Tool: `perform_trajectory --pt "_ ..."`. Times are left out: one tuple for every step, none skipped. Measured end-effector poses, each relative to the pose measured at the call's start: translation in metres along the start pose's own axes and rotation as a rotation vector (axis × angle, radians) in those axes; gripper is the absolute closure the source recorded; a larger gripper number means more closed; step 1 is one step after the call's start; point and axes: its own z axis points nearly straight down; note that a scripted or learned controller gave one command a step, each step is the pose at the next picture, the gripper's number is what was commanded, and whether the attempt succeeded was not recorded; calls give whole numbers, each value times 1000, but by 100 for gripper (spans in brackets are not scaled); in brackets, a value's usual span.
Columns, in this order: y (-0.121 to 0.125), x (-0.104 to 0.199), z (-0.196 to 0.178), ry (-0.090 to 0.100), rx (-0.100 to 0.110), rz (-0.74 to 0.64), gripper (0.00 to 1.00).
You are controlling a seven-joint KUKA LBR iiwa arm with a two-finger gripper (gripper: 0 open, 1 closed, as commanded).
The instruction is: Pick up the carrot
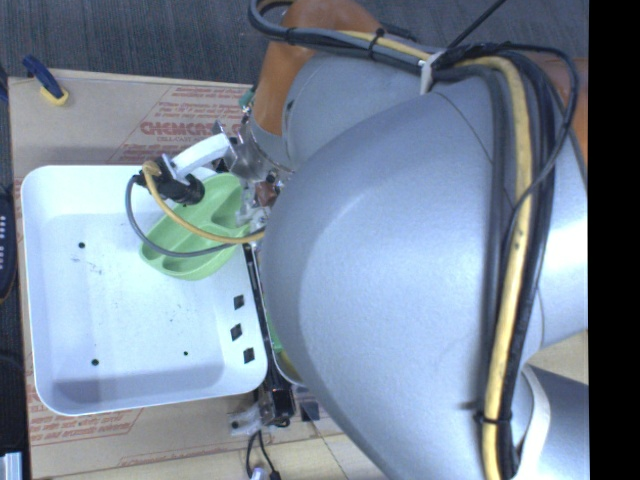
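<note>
My gripper (252,183) hangs over the far right corner of the left white bin (90,298), at the end of the orange-banded wrist (290,58). A white bracket and a black cable plug (180,183) stick out from it to the left. Right under and beside the gripper lies a light green dish (190,238), with a yellow and black cable looping over it. The grey body of the arm (420,268) covers the whole right half of the view and hides what lies beneath it.
The left bin sits on brown printed cardboard (170,118). A blue and yellow clamp (45,80) lies off the bench corner at the far left. Small black squares (238,318) mark the bin's right rim.
</note>
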Motion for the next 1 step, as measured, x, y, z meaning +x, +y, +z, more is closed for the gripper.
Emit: perform_trajectory --pt "32 -32 -65 4 1 8 100"
